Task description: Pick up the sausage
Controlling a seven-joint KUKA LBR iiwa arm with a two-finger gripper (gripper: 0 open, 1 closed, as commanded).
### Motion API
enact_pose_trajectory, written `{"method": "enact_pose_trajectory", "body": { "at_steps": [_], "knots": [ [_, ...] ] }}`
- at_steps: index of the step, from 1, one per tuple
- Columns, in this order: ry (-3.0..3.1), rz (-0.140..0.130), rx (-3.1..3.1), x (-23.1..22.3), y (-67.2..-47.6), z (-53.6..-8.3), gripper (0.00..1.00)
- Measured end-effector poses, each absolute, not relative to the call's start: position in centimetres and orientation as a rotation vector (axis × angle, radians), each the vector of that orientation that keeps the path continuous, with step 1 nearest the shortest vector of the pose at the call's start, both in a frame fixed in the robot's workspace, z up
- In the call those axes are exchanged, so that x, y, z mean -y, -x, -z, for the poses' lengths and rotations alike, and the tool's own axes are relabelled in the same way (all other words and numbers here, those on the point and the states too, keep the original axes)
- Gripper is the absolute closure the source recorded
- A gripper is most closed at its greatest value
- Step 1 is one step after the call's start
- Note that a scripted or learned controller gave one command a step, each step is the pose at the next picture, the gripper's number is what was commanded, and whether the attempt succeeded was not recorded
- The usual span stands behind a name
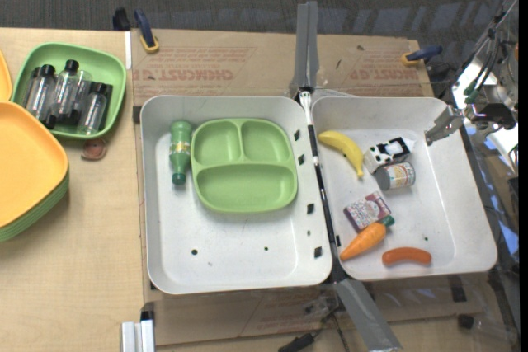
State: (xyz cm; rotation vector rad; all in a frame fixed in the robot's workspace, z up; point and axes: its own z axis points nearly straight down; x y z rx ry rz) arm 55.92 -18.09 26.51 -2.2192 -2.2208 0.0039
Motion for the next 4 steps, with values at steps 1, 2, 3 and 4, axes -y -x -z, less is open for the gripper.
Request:
{"method": "enact_pose_trajectory", "body": {
  "at_steps": [1, 2, 3, 4],
  "knots": [
    [2.218, -0.007, 2.221, 18.2, -55.9, -27.3, 1.00],
    [2.756, -0.005, 1.508, 22.3, -53.8, -27.4, 1.00],
    [3.046, -0.009, 0.761, 20.9, -49.8, -28.3, 1.00],
    [3.121, -0.010, 0.360, 22.2, -50.5, -30.7, 1.00]
  ]
}}
